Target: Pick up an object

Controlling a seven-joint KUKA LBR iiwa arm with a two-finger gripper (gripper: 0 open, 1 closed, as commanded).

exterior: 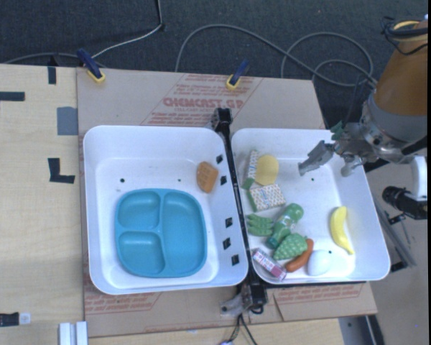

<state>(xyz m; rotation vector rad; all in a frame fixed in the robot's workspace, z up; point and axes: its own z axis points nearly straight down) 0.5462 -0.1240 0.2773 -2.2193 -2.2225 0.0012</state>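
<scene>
While the gripper [329,158] hangs over the upper right part of the right bin [359,192], its two grey fingers stand visibly spread, with nothing between them. One finger [312,158] reaches left and down toward the bin floor; the other sits closer to the wrist.

No single target is fixed by the task, so the nearest candidates matter. A yellow rounded object [266,168] lies left of the fingers, at about the same height in the frame, near but apart from them. A banana [340,228] lies below the fingers, toward the lower right of the frame, with its long axis running nearly top to bottom and a slight curve. It looks like smooth plastic.

Other contents crowd the lower centre of the right bin:
- a pale patterned block [266,195], flat-faced;
- green leafy and knobbly toy vegetables [280,234];
- a white rounded piece [319,263] at the lower edge.

The left bin [100,164] holds a blue divided plate [161,233] and a small orange-brown lump [207,176].

Judgement: the banana, lying isolated on bare floor, offers the cleanest approach across its narrow width.
</scene>
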